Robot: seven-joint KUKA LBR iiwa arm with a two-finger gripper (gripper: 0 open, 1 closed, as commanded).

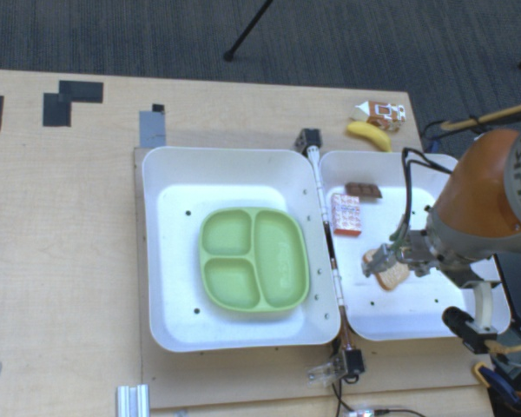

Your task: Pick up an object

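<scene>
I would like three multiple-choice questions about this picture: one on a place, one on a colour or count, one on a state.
1. Where is the green plate?
A. left bin
B. right bin
C. bench outside the bins

2. How many compartments has the plate?
A. two
B. three
C. five

3. Where does the banana lie?
A. on the plate
B. in the right bin
C. on the bench beyond the right bin

Answers: 1 A, it sits inside the left bin. 2 B, two ridges divide it in three. 3 C, it rests on wood past the bin's far rim.

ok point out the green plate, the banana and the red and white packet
green plate (254, 260), camera view, centre divider
banana (369, 135), camera view, middle of its curve
red and white packet (346, 214), camera view, middle of its face
</scene>
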